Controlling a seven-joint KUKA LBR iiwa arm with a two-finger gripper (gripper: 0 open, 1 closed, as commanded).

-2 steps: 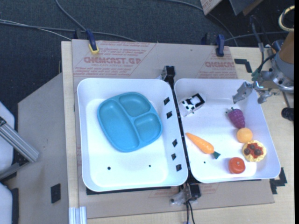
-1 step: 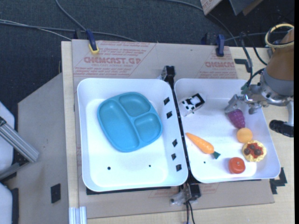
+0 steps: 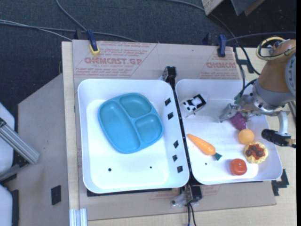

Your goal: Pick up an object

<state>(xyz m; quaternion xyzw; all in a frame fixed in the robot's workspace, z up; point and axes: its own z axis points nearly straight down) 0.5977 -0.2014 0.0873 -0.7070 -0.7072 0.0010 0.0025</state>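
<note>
The right bin (image 3: 211, 173) holds several toy foods. A purple piece (image 3: 239, 122) lies near the bin's right side, and my gripper (image 3: 235, 112) is right over its upper edge, partly covering it. I see nothing lifted. An orange ball (image 3: 245, 136) sits just below the purple piece. Below that come a yellow tart with red filling (image 3: 255, 152) and a red tomato (image 3: 238, 166). A carrot (image 3: 202, 144) lies slantwise near the bin's left wall. At the upper left of this bin lies a black-and-white block (image 3: 194, 104).
A blue divided plate (image 3: 130, 122) lies in the left bin (image 3: 127, 178). The divider (image 3: 178, 131) between the bins carries black clips. The grey arm with its orange band (image 3: 277, 79) hangs over the right bin's far right corner. Cables run across the bench's back edge.
</note>
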